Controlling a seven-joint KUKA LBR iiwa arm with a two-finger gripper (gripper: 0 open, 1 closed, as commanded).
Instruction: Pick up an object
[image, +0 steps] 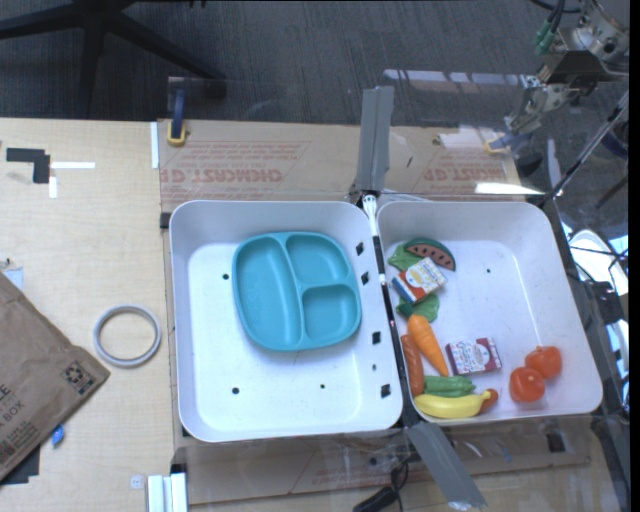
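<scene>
The right bin (520, 235) holds several toy foods. A watermelon slice (432, 252) lies on a green leaf (403, 260), with a small printed packet (420, 278) just below. A carrot (428, 342) and a sausage (412, 365) lie near the bin's left wall. A red-and-white carton (472, 356), a green pod (448, 384) and a banana (455, 404) sit at the front. Two red tomatoes (527, 384) (543, 360) rest at the front right. My gripper (530, 100) hangs far back at the top right, beyond the bins and well away from every object.
The left bin (200, 330) bears a teal divided plate (297, 290). A roll of tape (127, 333) and a brown cardboard box (35, 370) lie on the wooden bench at left. Cables and dark frame parts run along the right bin's right side.
</scene>
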